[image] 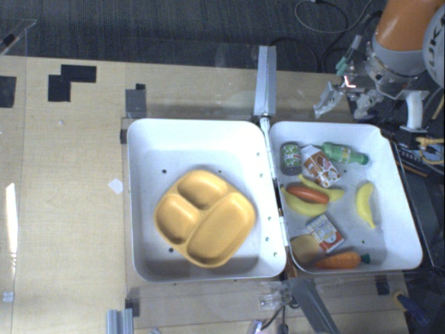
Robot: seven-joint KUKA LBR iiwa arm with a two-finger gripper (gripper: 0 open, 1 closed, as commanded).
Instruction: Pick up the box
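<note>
camera view, slanted down on two white bins. gripper parked high beyond the right bin's far rim, up by the orange band, clear of everything below. fingers spread, nothing between them. looks like a ready pose, kept outside the bin so the contents stay in plain sight. box lying flat near the right bin's near wall, red and white, just beside a carrot. second carton further back, touching a bottle and close to a can. bananas scattered between. yellow tray alone in the left bin. nothing lifted yet; crowded neighbours likely to make a clean pinch tricky.
</note>
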